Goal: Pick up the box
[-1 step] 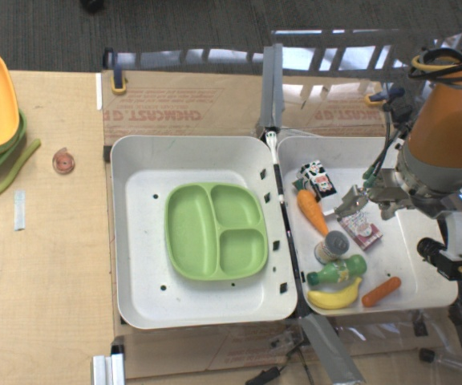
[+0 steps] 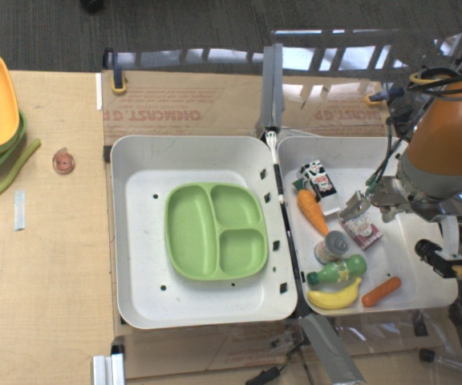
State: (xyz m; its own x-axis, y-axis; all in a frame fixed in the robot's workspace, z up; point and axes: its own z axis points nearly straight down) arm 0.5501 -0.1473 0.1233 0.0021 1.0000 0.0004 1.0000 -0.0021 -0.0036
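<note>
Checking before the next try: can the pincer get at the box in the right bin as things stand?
Probably yes. The pincer hangs right beside the box, whose top is bare. The can and the carrot lie close on its left and could crowd one side.

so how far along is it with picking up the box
Done: the gripper has reached the right bin, hovering beside a small pink box. In hand: nothing visibly between the jaws. Left: grasp and lift; the black-and-white carton also lies untouched by the carrot.
</note>
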